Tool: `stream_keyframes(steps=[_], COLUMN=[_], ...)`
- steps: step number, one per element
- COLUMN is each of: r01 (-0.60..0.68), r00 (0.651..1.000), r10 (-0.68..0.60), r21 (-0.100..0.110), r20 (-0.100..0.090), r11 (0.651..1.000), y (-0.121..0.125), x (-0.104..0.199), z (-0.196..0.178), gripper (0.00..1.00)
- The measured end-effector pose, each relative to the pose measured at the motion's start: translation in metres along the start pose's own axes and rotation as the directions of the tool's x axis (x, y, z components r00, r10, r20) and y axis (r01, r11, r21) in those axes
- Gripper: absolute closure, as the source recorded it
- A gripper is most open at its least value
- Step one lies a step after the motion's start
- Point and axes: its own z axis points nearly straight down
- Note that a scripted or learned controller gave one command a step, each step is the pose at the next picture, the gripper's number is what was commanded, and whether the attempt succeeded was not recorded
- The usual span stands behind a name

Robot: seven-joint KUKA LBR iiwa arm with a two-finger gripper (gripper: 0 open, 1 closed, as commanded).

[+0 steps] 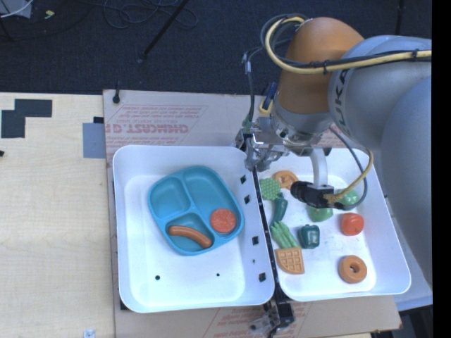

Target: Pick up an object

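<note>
Nearest the camera, a doughnut (352, 268) and waffle (289, 260) lie in the right bin (394, 259); a blue tray (194, 206) fills the left bin (134, 259). Farther back, the end effector (255, 158) hangs over the divider, its opening impossible to judge, beyond pale counter (49, 217) and dark carpet (106, 41).

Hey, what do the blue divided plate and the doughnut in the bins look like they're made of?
The blue divided plate looks like moulded plastic: even colour, soft sheen, rounded ridges. The doughnut seems a matte plastic or rubber toy, uniformly tan-orange; which one is unclear.
</note>
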Motion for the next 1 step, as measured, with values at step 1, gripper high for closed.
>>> stream_keyframes(steps=[1], r01=[-0.002], r00=[1.0], r10=[0.002], r21=[0.002], r20=[0.001], r11=[1.0], y=[-0.0023], x=[-0.0098], z=[0.0081], gripper=[1.0])
